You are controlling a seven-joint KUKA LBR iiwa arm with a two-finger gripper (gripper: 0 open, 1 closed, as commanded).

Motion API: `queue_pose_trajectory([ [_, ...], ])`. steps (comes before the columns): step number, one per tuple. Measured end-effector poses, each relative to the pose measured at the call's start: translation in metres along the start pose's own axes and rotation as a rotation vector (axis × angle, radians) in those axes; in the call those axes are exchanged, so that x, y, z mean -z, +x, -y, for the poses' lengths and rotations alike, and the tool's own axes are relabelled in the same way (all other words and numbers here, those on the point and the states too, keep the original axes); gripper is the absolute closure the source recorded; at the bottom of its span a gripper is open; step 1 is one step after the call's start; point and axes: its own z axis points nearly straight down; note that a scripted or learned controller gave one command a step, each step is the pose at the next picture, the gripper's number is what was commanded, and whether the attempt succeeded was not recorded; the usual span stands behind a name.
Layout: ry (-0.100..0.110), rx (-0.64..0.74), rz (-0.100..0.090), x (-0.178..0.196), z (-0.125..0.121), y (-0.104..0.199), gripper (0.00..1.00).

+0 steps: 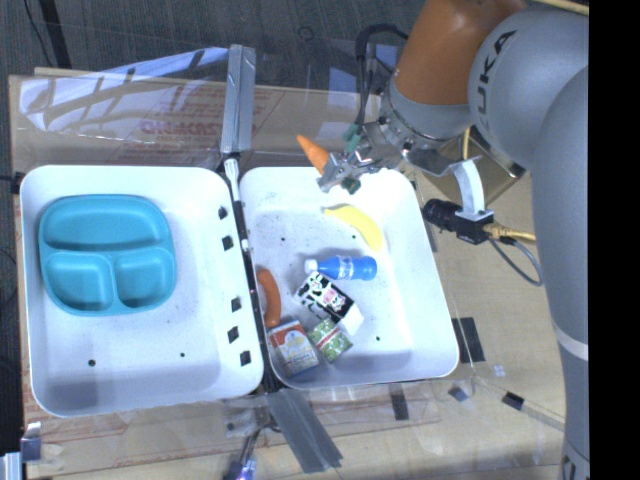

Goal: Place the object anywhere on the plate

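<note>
Camera view: carrot point(313, 152) beside jaws.

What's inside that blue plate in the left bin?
The blue plate shows three bare compartments with nothing lying in them. It rests on the floor of the left bin; whatever lies beneath the plate is covered.

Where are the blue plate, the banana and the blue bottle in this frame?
blue plate point(105, 251), camera view, on the ridge between its compartments.
banana point(362, 225), camera view, on the middle of its yellow body.
blue bottle point(347, 267), camera view, on its blue body, right of the white cap.
</note>
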Motion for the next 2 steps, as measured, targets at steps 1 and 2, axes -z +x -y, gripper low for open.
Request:
queue_pose_trajectory([
  [1,0.001,-0.011,0.0,-0.02,0.035,0.091,1.0],
  [2,0.004,-0.022,0.0,-0.057,0.013,0.16,1.0],
])
